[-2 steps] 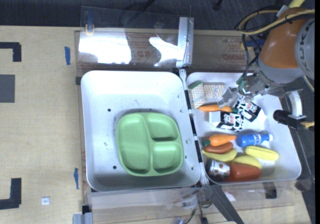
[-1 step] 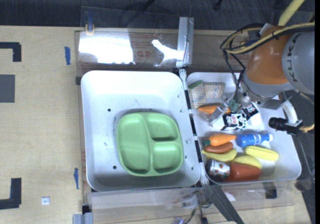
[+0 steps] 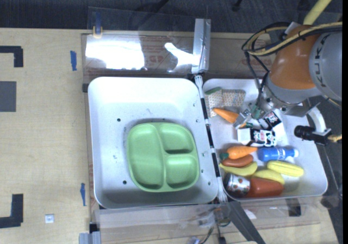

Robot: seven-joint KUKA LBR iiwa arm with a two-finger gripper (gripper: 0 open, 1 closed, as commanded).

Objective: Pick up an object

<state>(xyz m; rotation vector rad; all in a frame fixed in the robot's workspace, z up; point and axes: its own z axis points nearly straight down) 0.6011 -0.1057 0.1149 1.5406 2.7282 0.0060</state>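
My gripper [image 3: 253,116] is low inside the right bin [image 3: 318,180], at its upper middle. It hangs just right of an orange carrot [image 3: 225,113] and just above a small white carton with dark print [image 3: 262,137]. A speckled cloth-like pad [image 3: 228,97] lies at the bin's back. Nearer the front lie a second carrot [image 3: 241,152], a blue bottle [image 3: 277,154], two yellow banana-like pieces [image 3: 286,169] [image 3: 240,168], a red sausage-shaped toy [image 3: 265,186] and a small can [image 3: 236,183].
The left bin [image 3: 109,96] holds a green divided plate [image 3: 162,155]. A metal divider [image 3: 200,47] and a clear panel [image 3: 136,50] stand behind the bins. The arm's orange band [image 3: 293,66] and its cables hang over the right bin's back right.
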